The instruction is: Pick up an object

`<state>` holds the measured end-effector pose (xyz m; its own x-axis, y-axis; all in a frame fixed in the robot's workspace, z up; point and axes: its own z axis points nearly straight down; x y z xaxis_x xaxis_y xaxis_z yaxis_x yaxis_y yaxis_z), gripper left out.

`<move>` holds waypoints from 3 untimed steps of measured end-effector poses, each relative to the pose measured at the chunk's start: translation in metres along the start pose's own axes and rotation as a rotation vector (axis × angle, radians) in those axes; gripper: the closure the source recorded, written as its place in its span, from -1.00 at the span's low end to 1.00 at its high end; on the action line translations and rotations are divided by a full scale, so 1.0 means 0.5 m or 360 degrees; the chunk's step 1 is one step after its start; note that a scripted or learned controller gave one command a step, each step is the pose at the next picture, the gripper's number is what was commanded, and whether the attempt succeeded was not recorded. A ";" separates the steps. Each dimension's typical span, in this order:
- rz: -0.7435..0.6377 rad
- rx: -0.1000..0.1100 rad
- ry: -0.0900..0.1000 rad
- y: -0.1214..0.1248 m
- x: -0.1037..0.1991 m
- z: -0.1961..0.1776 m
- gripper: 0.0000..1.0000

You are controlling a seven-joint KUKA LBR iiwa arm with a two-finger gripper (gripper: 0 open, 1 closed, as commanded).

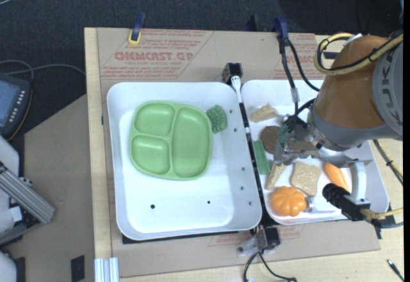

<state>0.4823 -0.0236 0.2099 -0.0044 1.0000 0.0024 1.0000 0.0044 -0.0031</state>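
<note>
The tool (289, 141) sits low inside the right bin (382, 205), with the arm (352, 101) bent over it from the far side. That fits a reach into the pile rather than a lift away from it. Whether the tool is apart or together I cannot tell, since the wrist hides its tip, and nothing can be seen clamped in it.

The right bin holds all the loose pieces, crowded toward the wall it shares with the other bin. A brown disc (270, 138) lies just beside the tool on the side away from the arm, and I judge it the likeliest thing to be picked. Beyond the disc, against the shared wall, is a green stick (260, 156). A pale tan chunk (262, 113) lies toward the back of the worktop (160, 50) from the tool. On the near side of the tool are a tan wedge (275, 175) and a cracker-like square (305, 178). Nearer still is an orange pumpkin (288, 201), and an orange carrot shape (336, 175) lies under the arm.

Well away from the tool, past the shared wall, the left bin (122, 146) carries a green divided plate (172, 140) (its sections bare). A green leafy piece (218, 118) rests at the plate's edge nearest the tool.
</note>
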 end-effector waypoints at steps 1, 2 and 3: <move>-0.0005 -0.0009 -0.0001 0.009 0.121 -0.028 1.00; 0.0001 0.0000 -0.0002 -0.004 0.182 -0.010 1.00; 0.0009 -0.0008 -0.0003 -0.020 0.168 -0.041 1.00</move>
